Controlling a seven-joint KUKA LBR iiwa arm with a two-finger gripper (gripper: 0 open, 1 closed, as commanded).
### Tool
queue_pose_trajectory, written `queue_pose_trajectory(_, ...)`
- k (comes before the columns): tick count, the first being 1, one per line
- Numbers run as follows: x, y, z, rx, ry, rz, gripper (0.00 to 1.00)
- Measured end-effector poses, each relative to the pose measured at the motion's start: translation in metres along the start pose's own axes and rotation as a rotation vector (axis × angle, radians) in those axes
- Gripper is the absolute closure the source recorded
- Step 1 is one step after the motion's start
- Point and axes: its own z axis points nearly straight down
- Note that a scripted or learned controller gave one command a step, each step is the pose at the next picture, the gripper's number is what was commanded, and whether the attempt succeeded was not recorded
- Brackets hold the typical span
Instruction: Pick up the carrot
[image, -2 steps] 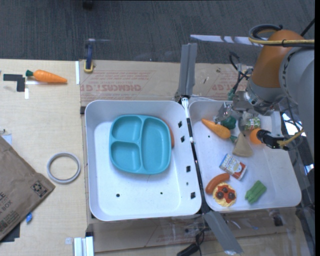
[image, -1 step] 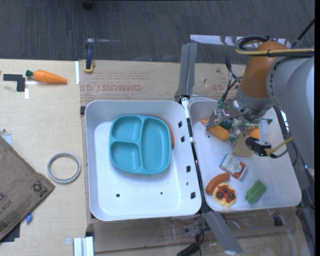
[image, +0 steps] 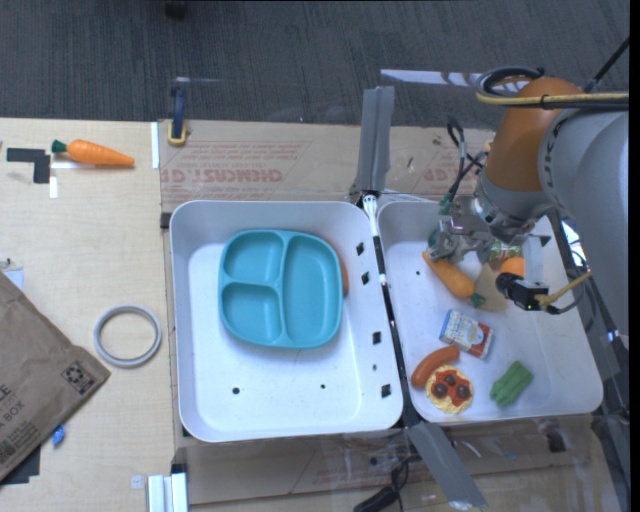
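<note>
Gripper (image: 447, 243) over one carrot (image: 452, 277), right bin (image: 560, 395)

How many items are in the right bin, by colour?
Orange: 2, carrot, sausage
Green: 1, green piece
Red and white: 1, packet
Red and yellow: 1, pizza toy
Total: 5. Anything hidden under the gripper is not counted.

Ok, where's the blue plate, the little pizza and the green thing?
Blue plate (image: 250, 262): camera view, bare floor of its upper left compartment.
Little pizza (image: 449, 390): camera view, middle of its red topping.
Green thing (image: 511, 384): camera view, middle of its body.
</note>
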Motion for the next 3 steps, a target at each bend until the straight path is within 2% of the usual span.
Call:
queue_pose_trajectory(1, 0.0, 0.002, -0.002, -0.008, -0.001, 0.0, 0.0)
queue_pose_trajectory(2, -0.029, -0.033, 0.011, -0.01, 0.001, 0.135, 0.0)
queue_pose_trajectory(3, -0.03, -0.033, 0.002, -0.01, 0.001, 0.139, 1.0)
